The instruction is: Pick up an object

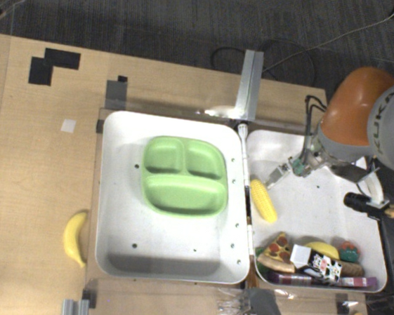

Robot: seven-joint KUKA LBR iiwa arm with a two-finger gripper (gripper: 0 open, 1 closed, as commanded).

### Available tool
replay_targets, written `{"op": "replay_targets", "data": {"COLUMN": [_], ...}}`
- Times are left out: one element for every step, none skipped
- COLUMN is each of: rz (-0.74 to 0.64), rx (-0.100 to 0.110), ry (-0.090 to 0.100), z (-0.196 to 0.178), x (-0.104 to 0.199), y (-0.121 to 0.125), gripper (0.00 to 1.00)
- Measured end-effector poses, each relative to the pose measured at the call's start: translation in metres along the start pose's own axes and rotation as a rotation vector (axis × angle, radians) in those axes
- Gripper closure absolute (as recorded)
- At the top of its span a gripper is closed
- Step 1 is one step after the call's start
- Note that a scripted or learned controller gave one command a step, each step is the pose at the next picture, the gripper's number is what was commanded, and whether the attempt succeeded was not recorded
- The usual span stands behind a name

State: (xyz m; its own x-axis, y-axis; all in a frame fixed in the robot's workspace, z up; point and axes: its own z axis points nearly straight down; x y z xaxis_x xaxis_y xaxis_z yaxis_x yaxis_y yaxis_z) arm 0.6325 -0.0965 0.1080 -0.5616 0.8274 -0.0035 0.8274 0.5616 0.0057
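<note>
Gripper (278, 174): I see it low in the right bin (331, 218). From this slant I cannot tell whether it is released, clenched or grasping anything.

Nearest target: the corn cob (263, 200) lies just below the gripper tip, against the bin's left wall, apart from the tip as far as I can judge.

Approach: I would come straight down over the cob's middle, straddling its narrow width and minding the wall beside it.

Alternatives: the cluttered pile (316, 260) sits well below the gripper, along the near wall; crowded, so I judge it a poorer pick.

Elsewhere: green tray (183, 175) in the left bin (118, 201); a banana (75, 237) lies on the bench, far left of the gripper.

Hard to read: the pile's small items blur together.
</note>
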Motion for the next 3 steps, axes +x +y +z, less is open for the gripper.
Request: {"op": "replay_targets", "data": {"rz": [-0.001,0.169,0.166], "rx": [0.013,0.009,-0.007], "ry": [0.013,0.007,-0.005], "z": [0.017,0.019,0.005], "x": [-0.028,-0.02,-0.022], "y": [0.024,0.03,0.034], "gripper": [0.0,0.0,1.0]}}
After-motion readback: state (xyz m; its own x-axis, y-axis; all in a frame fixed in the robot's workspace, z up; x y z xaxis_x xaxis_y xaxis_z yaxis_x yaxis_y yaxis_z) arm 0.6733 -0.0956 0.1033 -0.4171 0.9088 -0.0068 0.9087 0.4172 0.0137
